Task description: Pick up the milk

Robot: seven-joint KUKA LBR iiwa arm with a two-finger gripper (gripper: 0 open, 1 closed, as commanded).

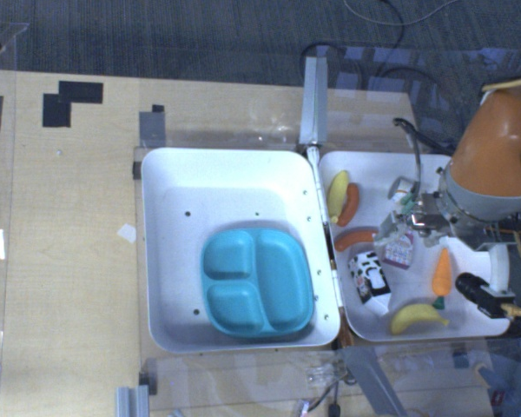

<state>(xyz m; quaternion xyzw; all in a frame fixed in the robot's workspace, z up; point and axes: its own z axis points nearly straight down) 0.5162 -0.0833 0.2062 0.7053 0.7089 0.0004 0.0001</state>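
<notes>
The milk (370, 277) is a small carton with black and white cow patches, lying in the right bin (469, 328) near its left wall. My gripper (405, 227) hangs over the middle of that bin, up and to the right of the milk and apart from it. A small pink and white box (398, 251) lies just under the gripper, between it and the milk.
In the right bin lie a yellow banana (338, 193) and a hot dog (351, 203) at the back left, a sausage (355, 237) above the milk, a carrot (442, 273) and a second banana (418, 318) at the front. The left bin (182, 181) holds a blue divided plate (256, 281).
</notes>
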